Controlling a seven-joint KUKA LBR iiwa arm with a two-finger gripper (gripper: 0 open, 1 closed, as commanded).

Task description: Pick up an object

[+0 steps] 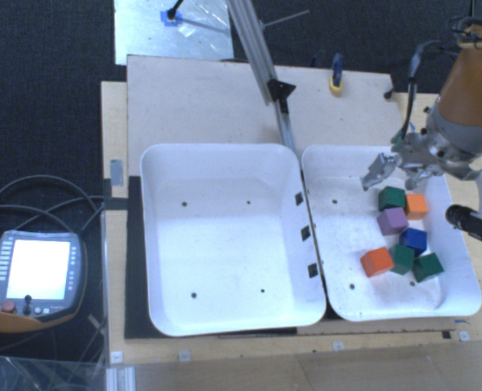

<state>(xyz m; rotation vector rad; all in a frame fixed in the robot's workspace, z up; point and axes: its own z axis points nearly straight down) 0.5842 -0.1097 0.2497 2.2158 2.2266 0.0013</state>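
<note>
Gripper poised above the block cluster in the right bin

The metal two-finger gripper, fingers spread and holding nothing, hangs over the right white plastic bin; the nearest dark green cube lies just below-right of it, among 7 blocks.

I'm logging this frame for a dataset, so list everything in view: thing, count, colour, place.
Bins: two, white, side by side on the bench.
Green blocks: three, right bin.
Orange blocks: two, right bin.
Purple block: one, right bin.
Blue block: one, right bin.
Teach pendant: one, grey and orange, left of the bench.
Clamp: one, yellow and blue, bench's far edge.
Arm: one, grey and orange, from the right.
Gripper: one, above the right bin's far blocks.
</note>
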